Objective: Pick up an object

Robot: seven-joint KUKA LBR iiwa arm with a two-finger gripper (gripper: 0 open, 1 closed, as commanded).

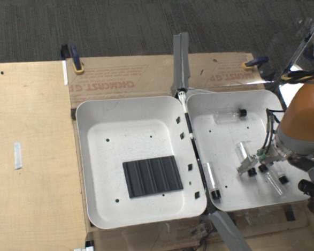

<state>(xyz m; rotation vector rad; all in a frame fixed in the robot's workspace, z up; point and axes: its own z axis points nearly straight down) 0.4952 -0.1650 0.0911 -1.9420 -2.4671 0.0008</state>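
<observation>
A black ribbed rectangular pad [152, 176] lies flat in the left bin [94, 153]. Several clear tubes with black caps lie in the right bin [219, 99]: one at the back [228, 115], one along the left wall [210, 180], one in the middle [241, 150] and one at the front right [274, 184]. My gripper [255, 166] hangs low over the right bin's middle, just right of the middle tube and left of the front-right tube. The arm's orange band [305, 117] rises behind it and hides part of the bin's right side.
A grey divider bar [182, 67] runs between the bins at the back. Blue and yellow clamps [75, 61] [254, 63] hold cardboard behind the bins. Wooden bench [30, 158] stretches to the left, with a small clear strip [17, 156] on it.
</observation>
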